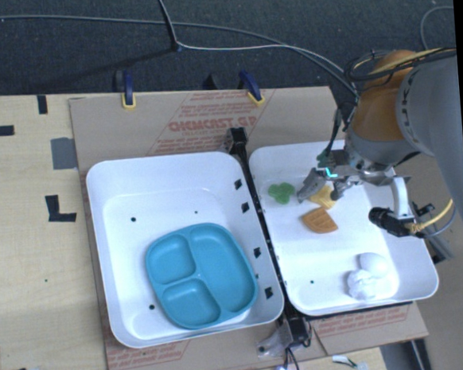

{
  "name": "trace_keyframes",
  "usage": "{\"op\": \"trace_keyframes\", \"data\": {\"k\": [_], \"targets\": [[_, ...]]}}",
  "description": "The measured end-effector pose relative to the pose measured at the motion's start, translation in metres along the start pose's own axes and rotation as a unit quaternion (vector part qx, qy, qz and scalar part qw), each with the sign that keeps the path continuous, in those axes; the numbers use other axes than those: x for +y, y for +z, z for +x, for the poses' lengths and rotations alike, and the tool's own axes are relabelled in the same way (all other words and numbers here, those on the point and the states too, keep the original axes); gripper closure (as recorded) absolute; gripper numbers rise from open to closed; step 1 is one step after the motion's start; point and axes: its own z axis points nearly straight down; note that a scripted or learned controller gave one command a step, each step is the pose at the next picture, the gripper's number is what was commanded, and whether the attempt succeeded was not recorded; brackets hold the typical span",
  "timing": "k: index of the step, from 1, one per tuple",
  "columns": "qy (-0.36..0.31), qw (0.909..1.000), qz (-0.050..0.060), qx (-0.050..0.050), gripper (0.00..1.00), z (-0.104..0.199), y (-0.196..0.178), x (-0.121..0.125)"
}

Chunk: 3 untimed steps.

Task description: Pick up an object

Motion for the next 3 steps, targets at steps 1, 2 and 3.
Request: {"op": "trace_keyframes", "data": {"k": [1, 2, 3], "targets": [[0.001, 1.0, 0.0, 0.0, 0.0, -0.017, 0.043, -0.011], [0.0, 1.0, -0.001, 0.0, 0.0, 0.016, 0.04, -0.041], [0.0, 1.0, -0.002, 0.0, 0.0, 0.01, 0.026, 0.017]]}}
